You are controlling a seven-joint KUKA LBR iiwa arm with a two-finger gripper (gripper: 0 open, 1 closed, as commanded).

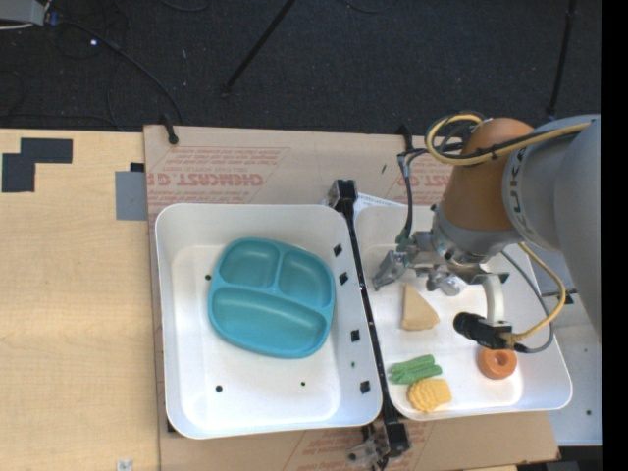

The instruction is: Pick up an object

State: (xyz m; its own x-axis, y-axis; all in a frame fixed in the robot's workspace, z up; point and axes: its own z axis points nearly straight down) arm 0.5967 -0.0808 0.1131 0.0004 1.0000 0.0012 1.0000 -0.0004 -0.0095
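Two white bins [167,263], cardboard bench [69,312], dark floor [294,47]

You see a teal divided plate [272,297] lying flat mid-floor in the left bin [186,400], cardboard [245,170] beyond its far edge.

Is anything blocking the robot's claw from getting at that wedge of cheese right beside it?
Nothing visible does. The gripper hangs over the right bin, close above the cheese wedge, with bare white floor around it. The green bean pod, corn and orange ring lie farther toward the near edge.
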